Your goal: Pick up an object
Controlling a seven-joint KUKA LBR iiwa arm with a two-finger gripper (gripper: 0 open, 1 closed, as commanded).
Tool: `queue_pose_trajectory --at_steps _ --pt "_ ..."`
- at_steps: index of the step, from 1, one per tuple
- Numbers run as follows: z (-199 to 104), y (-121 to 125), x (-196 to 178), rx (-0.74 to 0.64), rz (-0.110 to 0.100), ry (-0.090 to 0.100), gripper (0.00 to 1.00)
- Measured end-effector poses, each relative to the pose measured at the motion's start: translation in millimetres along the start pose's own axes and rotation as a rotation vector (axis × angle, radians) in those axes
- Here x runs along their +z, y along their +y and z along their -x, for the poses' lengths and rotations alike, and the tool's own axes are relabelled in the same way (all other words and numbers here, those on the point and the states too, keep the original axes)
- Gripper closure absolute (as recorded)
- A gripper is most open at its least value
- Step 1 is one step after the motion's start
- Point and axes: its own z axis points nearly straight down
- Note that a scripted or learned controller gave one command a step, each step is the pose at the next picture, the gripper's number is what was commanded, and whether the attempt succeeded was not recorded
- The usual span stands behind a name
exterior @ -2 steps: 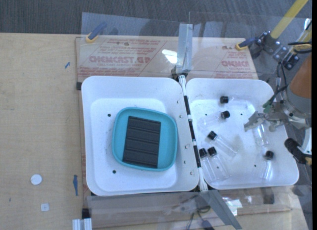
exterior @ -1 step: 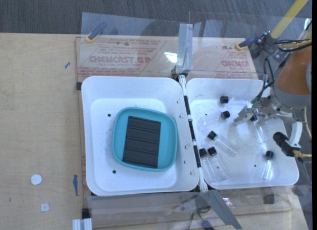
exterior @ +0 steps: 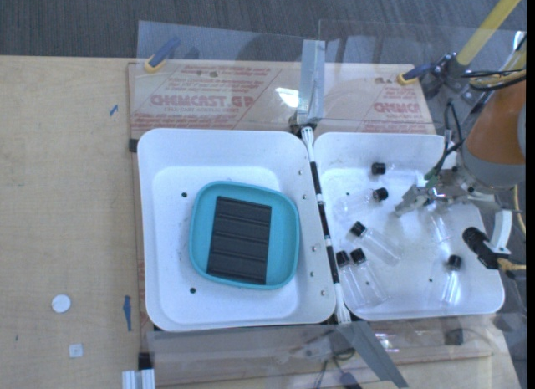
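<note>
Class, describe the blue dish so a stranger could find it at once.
Two white bins sit side by side; look in the left bin. The blue dish lies at its middle, holding a dark ribbed slab. The right bin's clear, black-capped vials look nothing like it.

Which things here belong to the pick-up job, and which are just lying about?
Job: gripper; clear vials with black caps in the right bin.

Lying about: blue tray holding a dark ridged block in the left bin; white disc on the bench.

Clear black-capped vials [exterior: 368, 249], scattered, right bin [exterior: 476, 295]
</note>
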Motion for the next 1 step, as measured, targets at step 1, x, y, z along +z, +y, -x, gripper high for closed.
queue_pose_trajectory --at_steps 1 --pt "-34.4 26.3 0.1 -0.040 0.004 -0.003 0.00"
